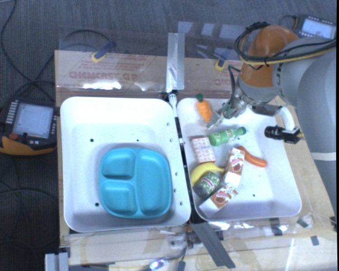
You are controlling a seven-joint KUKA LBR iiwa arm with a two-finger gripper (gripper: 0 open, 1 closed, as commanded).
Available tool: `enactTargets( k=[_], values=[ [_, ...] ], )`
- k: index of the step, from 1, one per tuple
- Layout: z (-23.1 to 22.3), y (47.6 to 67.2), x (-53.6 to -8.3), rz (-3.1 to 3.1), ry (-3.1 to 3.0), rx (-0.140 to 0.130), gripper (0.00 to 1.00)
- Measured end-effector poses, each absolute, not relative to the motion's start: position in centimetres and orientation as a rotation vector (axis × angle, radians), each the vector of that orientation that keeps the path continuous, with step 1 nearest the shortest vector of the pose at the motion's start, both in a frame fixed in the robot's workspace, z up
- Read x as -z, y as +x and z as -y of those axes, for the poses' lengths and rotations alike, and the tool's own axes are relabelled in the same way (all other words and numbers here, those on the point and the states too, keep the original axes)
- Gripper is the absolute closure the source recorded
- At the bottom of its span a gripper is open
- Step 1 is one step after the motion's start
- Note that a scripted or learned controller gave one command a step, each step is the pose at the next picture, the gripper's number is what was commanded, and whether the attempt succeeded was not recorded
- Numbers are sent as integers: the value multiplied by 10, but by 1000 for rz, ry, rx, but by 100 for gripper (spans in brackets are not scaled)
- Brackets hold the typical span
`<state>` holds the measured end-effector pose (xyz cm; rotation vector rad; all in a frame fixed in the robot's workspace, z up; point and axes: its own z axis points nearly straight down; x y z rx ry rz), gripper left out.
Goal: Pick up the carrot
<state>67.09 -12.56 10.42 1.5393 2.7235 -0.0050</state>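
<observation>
Orange, one carrot (pixel 204 109) is lying by the right bin's (pixel 282 168) far-left corner. One gripper (pixel 225 113) is hovering just beside it; I'm not managing to tell its state.

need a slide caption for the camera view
Gripper beside the carrot in the right bin; blue tray in the left.

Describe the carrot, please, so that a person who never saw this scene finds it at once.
Look in the right bin, at its far left corner. The carrot lies there, small and orange with a green top, just left of the gripper. The orange sausage nearby has no green.
</observation>
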Motion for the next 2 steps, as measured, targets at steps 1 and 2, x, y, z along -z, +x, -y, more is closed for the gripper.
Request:
enactTargets(
  k=[1,2],
  values=[
    [125,671,-113,-2723,1540,2,100],
    [125,671,-122,-2723,1541,-2,100]
  ],
)
